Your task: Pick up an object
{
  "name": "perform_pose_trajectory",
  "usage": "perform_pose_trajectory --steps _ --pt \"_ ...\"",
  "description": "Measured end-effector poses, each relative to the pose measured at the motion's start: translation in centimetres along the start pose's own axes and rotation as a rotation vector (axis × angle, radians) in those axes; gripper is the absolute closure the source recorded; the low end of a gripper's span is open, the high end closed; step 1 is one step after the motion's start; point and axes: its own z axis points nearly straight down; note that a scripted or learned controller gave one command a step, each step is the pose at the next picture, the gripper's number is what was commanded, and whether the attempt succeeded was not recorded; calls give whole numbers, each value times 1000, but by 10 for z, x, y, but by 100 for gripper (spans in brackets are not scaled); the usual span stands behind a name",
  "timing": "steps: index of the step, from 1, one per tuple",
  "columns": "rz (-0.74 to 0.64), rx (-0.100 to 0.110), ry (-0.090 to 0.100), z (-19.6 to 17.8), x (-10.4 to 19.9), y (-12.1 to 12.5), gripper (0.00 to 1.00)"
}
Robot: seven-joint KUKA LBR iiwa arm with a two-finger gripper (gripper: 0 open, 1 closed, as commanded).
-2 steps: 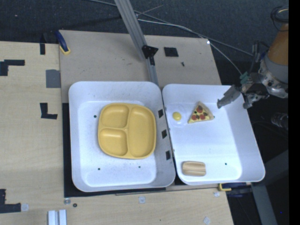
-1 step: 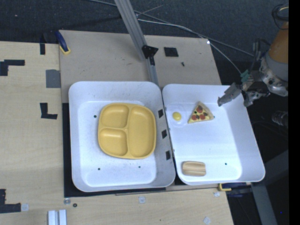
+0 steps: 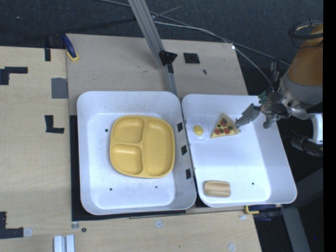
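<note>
My gripper [image 3: 247, 117] hangs over the right bin [image 3: 273, 185], near its far right corner, reaching in from the right rim; one finger slants down and leftward toward the toy pizza slice [image 3: 224, 127], its tip just beside or touching the slice's right edge; I cannot tell which; whether my jaws are spread or closed I cannot tell from here, and nothing shows between them. The slice lies in the far half of the right bin, its point aimed at the far rim, its crust toward the near rim; it sits just left of me, so it looks the nearest candidate. A small yellow piece [image 3: 198, 130] rests left of the slice; a toy bread roll [image 3: 217, 188] lies near the near rim; a yellow divided plate [image 3: 142, 146] sits mid left bin [image 3: 94, 193].
</note>
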Motion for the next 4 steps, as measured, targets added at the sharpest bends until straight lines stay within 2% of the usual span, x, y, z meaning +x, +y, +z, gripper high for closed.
perform_pose_trajectory --steps 1,2,3,4 --pt "-1 0 0 62 2 6 0" --pt "0 1 0 123 -4 0 0" --pt "-1 -2 1 109 -3 2 100" --pt "1 -8 -1 63 -7 -6 100"
